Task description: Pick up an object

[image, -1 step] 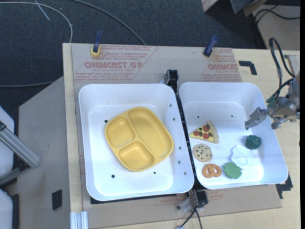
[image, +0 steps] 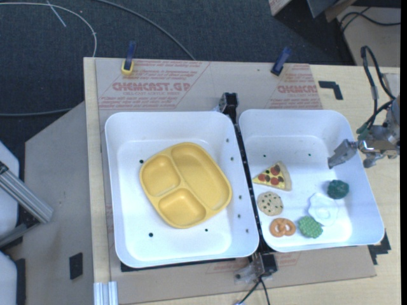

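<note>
The right bin (image: pixel 299 122) holds several toy foods. A pizza slice (image: pixel 273 176) lies by its left wall, with a cookie (image: pixel 270 203) and a pretzel (image: pixel 282 227) below it. A light green piece (image: pixel 310 227), a white piece (image: pixel 323 210) and a dark green piece (image: pixel 338 189) lie toward the right wall. My gripper (image: pixel 355 156) hangs over the bin's right side, above the dark green piece. Its two fingers stand apart, open, with nothing between them.
The left bin (image: pixel 127 138) holds a yellow divided plate (image: pixel 185 184). A black bracket (image: pixel 228 102) sits at the top of the gap between the bins. Two clamps (image: pixel 129 61) hold the cardboard at the bench's back edge. Cables hang at the right (image: pixel 375 81).
</note>
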`<action>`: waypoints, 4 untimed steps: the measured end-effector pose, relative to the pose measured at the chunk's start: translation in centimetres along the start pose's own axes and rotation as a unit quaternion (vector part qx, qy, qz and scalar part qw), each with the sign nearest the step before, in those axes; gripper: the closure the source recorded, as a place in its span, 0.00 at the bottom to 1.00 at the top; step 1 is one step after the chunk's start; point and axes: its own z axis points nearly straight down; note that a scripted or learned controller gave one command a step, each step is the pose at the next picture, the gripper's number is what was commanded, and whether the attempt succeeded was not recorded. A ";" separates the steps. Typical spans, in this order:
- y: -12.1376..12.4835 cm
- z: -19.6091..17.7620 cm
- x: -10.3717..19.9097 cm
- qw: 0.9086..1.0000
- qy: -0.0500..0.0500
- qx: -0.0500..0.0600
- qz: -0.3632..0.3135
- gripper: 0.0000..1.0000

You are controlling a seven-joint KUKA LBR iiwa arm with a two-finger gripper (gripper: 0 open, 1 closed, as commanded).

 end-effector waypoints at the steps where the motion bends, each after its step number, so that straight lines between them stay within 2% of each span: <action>1: 0.5 4.4 0.4 1.000 0.001 0.002 0.000 0.00; 2: -0.3 9.1 0.1 1.000 0.001 0.002 0.001 0.00; 3: 0.4 11.8 0.0 1.000 -0.004 -0.011 -0.002 0.00; 4: 0.4 10.8 -0.1 1.000 -0.004 -0.011 -0.001 1.00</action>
